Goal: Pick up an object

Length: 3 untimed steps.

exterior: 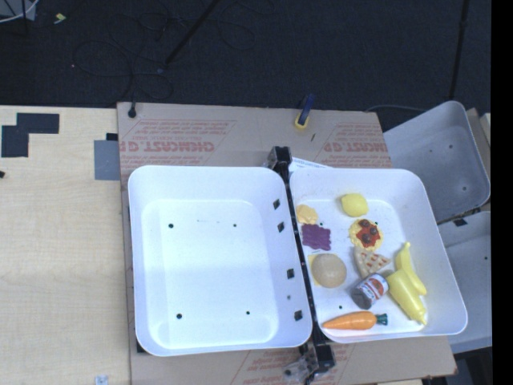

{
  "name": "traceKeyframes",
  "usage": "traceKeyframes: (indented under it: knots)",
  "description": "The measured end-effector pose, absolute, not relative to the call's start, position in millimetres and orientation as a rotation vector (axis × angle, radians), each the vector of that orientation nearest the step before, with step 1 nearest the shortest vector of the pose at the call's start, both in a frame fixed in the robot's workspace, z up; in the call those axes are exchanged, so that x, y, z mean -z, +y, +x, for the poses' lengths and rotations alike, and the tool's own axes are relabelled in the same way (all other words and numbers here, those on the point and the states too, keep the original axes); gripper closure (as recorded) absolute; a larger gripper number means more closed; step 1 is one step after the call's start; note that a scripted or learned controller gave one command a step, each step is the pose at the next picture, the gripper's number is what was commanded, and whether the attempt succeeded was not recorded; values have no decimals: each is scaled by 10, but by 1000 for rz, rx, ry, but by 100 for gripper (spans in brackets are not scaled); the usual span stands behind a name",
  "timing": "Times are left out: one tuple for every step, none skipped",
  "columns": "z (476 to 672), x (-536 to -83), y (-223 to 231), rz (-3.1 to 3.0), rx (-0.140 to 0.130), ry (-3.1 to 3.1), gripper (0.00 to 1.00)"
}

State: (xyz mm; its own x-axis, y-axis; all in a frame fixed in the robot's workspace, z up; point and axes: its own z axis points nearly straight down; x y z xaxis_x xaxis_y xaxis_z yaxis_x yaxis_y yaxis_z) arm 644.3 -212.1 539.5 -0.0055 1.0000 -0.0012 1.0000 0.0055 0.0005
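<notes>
Toy carrot [350,321] lies in right bin [401,203].

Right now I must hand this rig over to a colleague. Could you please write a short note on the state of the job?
Gripper: nothing to report from the camera view; no object is lifted.
Things: all lie in the right bin. A carrot is at the near edge, with a small can above it and a yellow corn piece to the right. A lemon, a small pizza, a waffle wedge, a purple piece and a round bun lie further in.
The left bin is beside it.
Done: nothing yet.
Left: pick up one object.
</notes>
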Motion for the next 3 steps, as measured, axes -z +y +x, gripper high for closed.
traceKeyframes:
  knots:
    - [6427,-3849,-2126,2235,14,2232,100]
    - [6445,-4858,-2123,2211,-5,2221,100]
    - [6442,-5407,-2117,2213,-1,2226,100]
